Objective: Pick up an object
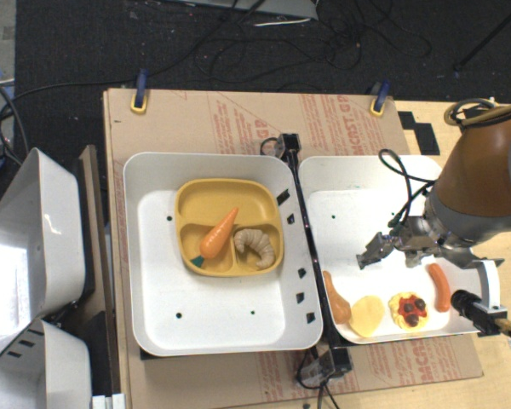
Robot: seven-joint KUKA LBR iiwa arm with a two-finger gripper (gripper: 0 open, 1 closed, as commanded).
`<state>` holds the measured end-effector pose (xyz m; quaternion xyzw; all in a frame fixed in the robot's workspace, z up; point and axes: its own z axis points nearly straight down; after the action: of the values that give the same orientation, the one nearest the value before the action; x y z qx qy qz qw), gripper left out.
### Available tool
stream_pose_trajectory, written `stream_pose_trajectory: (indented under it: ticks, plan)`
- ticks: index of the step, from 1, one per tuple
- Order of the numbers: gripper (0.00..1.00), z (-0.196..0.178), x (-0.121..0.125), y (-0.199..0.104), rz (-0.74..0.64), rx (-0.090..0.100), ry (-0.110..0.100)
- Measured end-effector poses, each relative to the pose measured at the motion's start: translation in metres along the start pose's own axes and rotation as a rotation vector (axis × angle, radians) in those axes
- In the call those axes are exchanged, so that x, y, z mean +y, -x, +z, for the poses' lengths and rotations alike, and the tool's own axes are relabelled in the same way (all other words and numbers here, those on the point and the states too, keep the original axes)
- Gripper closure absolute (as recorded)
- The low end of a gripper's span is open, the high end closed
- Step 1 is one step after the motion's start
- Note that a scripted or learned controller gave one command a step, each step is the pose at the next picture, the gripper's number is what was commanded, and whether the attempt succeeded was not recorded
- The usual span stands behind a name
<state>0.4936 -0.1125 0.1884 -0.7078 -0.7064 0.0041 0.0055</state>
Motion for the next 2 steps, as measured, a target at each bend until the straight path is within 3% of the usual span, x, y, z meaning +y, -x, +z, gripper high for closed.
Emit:
stream_pose_trajectory:
  ticks: [1,2]
  plan:
    - [0.00,-0.006,0.003,0.000,-0.003,-0.002,0.013]
    - [0.00,0.057,0.006,0.004,0.000,-0.001,0.007]
